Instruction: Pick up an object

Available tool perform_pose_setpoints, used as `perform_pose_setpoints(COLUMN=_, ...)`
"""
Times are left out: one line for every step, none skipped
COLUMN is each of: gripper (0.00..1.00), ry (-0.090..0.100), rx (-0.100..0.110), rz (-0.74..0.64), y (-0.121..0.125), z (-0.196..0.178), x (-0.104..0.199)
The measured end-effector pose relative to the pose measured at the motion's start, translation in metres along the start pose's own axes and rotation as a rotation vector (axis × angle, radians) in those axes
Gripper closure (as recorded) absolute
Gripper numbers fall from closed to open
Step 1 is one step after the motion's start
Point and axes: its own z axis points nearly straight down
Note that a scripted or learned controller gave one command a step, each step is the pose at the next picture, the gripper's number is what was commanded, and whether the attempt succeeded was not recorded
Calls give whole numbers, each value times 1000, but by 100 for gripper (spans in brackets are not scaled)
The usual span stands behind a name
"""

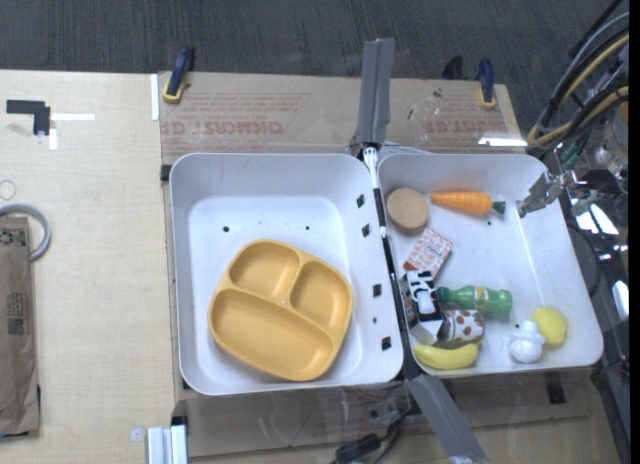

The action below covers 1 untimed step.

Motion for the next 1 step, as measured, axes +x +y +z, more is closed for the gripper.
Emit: perform_pose_setpoints(gripper=0, ry=0, rx=0, rz=-196, y=32, z=47, x=42)
